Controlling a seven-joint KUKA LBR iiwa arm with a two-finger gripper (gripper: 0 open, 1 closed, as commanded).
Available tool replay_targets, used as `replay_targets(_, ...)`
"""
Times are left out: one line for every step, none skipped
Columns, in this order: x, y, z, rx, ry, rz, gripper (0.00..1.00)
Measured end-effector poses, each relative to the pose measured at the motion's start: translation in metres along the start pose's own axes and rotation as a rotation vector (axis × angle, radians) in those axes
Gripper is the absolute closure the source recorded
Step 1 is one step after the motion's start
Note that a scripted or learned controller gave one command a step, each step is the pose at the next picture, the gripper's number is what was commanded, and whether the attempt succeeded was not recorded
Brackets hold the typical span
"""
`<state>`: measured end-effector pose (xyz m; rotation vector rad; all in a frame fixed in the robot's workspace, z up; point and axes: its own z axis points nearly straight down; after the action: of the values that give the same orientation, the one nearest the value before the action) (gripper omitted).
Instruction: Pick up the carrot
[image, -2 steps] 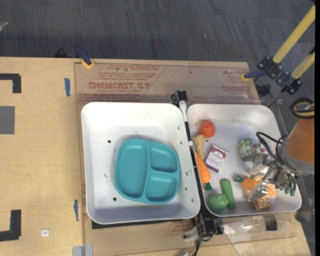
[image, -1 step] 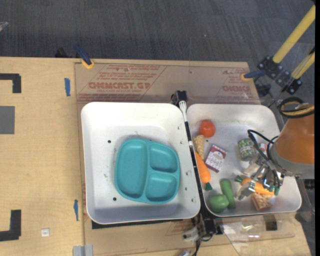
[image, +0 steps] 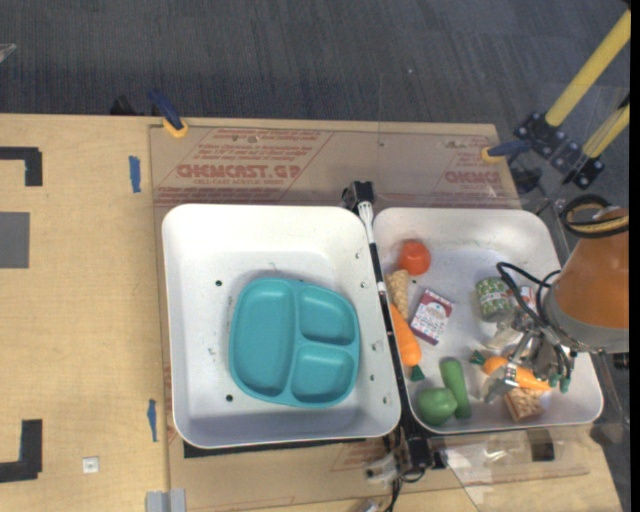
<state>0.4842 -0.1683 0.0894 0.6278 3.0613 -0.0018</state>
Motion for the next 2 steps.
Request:
replay_targets(0.006, 0.017, 0.0, 0.0, -0.001, -0.375, 0.0)
replay_targets(0.002, 0.019, -0.013, -0.003, -0.014, -0.373, 1.0)
